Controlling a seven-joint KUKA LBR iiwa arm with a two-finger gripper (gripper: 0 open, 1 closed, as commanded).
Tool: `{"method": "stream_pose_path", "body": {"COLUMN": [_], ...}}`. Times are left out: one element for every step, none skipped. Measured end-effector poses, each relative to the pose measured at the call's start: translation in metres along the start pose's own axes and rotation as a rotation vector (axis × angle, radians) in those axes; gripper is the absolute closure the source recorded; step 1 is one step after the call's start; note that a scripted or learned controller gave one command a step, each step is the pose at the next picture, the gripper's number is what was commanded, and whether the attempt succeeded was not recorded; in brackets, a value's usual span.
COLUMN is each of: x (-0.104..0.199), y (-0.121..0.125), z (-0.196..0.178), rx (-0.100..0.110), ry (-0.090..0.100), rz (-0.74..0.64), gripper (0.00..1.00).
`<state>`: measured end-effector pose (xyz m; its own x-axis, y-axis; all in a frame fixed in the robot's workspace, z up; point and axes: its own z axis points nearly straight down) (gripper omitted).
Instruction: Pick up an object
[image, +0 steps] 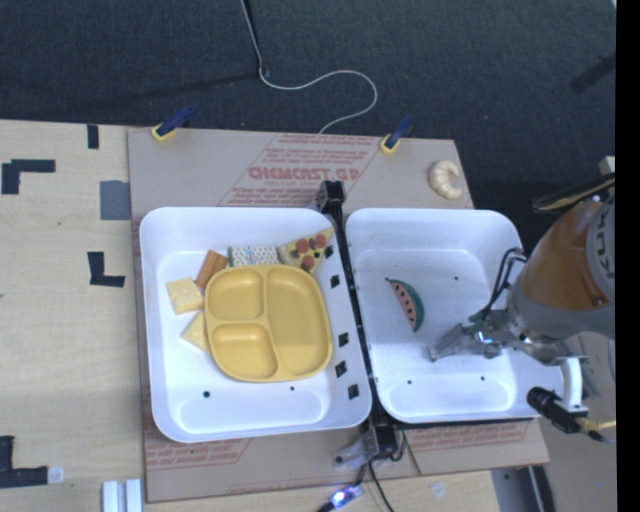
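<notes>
From the overhead camera view, we see the end effector (440, 350) low in the right bin (440, 400); whether its fingers are apart or together, we cannot tell. A watermelon slice toy (407, 303) lies near it, untouched. We judge the approach is underway; next we must close in on the slice. The cardboard sheet (200, 165) reads roughly "CHEMCAST".

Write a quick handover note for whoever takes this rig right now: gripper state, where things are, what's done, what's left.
Gripper: low in the right bin, nothing seen between its fingers.
Watermelon slice: lies on the right bin's floor, up and left of the gripper, apart from it.
Left bin: yellow divided plate with toy food pieces along its upper and left edges.
Done: no pick yet.
Left: grasp and lift one object; the slice is nearest.
</notes>
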<state>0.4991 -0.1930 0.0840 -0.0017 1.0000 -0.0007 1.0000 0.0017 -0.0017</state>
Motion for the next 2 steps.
{"method": "stream_pose_path", "body": {"x": [0.000, 0.007], "y": [0.000, -0.003], "z": [-0.011, -0.069], "rx": [-0.003, -0.005], "ry": [-0.002, 0.000], "rz": [0.000, 0.000], "gripper": [1.00, 1.00]}}
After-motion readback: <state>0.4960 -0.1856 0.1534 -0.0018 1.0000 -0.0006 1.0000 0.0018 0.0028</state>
